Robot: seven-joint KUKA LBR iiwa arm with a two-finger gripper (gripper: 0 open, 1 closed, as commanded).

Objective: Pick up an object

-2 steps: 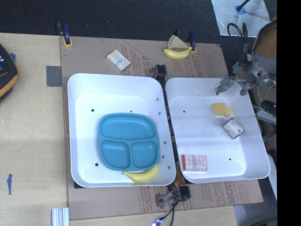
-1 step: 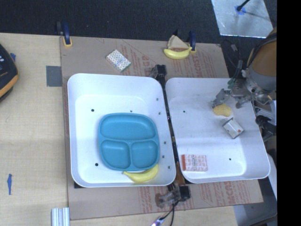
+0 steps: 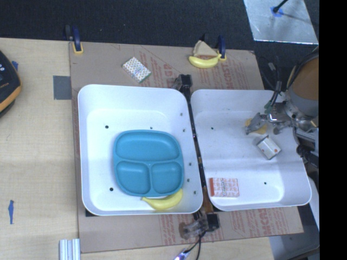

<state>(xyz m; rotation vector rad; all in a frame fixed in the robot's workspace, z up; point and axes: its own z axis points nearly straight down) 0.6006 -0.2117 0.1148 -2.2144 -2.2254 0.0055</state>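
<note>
Item one, gripper (image 3: 259, 124): I see it low in the right bin (image 3: 227, 145), fingers spread, nothing between them. Just beside it lies a small grey block (image 3: 268, 147). Near the bin's front wall, a red-printed packet (image 3: 223, 187). Left bin (image 3: 92, 145): blue divided plate (image 3: 147, 162), banana (image 3: 164, 201) touching its front edge.

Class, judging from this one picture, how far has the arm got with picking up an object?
Done: the tool has reached into the right bin, beside a small white block. In hand: nothing visibly gripped; the block lies on the bin floor. Left: grasp and lift something, perhaps the block or the red-printed packet.
</note>
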